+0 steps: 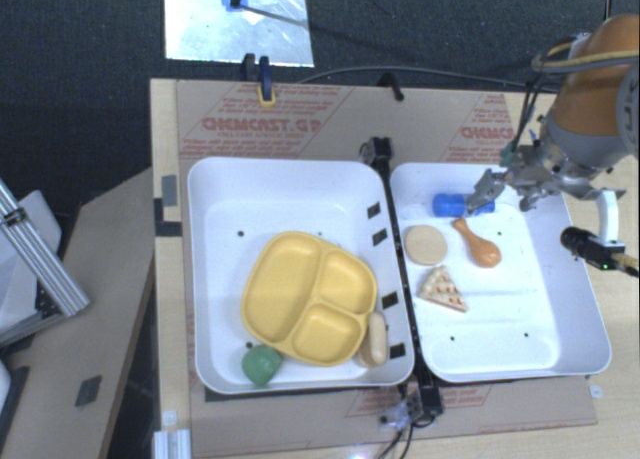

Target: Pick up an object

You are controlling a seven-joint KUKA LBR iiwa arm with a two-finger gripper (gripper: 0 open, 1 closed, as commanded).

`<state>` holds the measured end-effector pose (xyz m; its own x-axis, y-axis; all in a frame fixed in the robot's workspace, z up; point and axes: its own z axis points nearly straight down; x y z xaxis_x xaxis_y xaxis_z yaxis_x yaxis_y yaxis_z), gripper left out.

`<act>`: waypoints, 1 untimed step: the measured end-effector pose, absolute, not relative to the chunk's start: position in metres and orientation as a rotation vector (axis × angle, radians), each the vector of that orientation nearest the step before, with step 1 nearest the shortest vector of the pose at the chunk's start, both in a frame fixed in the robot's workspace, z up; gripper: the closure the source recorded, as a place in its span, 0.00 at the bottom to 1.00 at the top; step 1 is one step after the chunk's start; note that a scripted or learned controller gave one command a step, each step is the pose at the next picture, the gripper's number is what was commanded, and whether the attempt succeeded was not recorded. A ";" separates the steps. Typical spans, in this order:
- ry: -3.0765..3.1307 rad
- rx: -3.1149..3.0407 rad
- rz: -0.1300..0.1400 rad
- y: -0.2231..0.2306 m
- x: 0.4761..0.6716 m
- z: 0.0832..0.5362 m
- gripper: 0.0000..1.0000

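I see a small blue block [450, 205] lying flat near the back of the right bin [575, 347], beside a tan round disc [426, 244], an orange drumstick-shaped toy [477, 244] and a pizza-slice toy [443, 290]. The left bin [215, 247] holds a yellow divided plate [308, 297]. Both sit on a cardboard-topped bench [300, 122]. My gripper [487, 190] hangs just right of the block, its fingers spread apart, holding nothing.

Dark carpet floor [80, 47]; shiny metal sheet [238, 5] beyond bench; aluminium rail [35, 257] left.
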<state>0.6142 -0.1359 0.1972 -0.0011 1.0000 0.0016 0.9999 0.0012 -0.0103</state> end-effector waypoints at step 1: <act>-2.226 -2.219 -0.002 -0.136 0.617 0.204 0.00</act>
